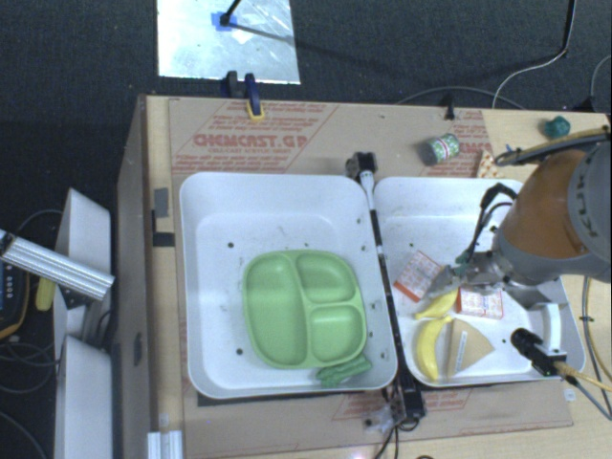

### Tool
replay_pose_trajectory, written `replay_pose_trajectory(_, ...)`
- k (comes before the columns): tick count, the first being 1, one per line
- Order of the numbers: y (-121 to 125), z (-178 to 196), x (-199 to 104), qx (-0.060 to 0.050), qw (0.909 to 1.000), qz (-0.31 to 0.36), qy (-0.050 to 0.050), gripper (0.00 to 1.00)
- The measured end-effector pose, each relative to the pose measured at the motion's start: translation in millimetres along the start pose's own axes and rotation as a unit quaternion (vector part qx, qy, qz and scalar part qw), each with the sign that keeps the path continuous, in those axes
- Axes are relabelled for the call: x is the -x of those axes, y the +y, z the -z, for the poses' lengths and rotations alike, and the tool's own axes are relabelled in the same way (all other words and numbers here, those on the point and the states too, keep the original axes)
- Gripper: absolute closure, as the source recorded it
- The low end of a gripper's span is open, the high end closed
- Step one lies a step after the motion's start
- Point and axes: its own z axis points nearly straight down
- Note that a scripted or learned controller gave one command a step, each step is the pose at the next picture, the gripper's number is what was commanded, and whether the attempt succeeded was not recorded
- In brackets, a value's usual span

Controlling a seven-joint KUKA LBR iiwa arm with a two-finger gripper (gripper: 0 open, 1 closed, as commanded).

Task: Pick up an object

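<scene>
grey arm's pincer (466,273), whose state i cannot tell, hangs low in the right white bin (421,199) at lower right over a red-and-white card packet (479,302) beside the yellow banana (429,342), seemingly mid-reach, so next likely calls for closing and lifting.

Robotics lab test bench

A brown board bench (287,137) carries two white bins (220,199), loose cables (535,70) trail over dark carpet (76,46) at top, and an aluminium rail (57,266) stands at left of frame.
</scene>
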Motion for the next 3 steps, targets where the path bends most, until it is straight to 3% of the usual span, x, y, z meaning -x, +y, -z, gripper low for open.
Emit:
replay_pose_trajectory(1,-15,0,-40,0.002,1.0000,-0.001,-0.003,0.00)
replay_pose_trajectory(2,61,-6,-8,-0.008,1.0000,0.000,0.002,0.00)
replay_pose_trajectory(3,21,-6,-36,-0.010,0.9999,-0.001,0.003,0.00)
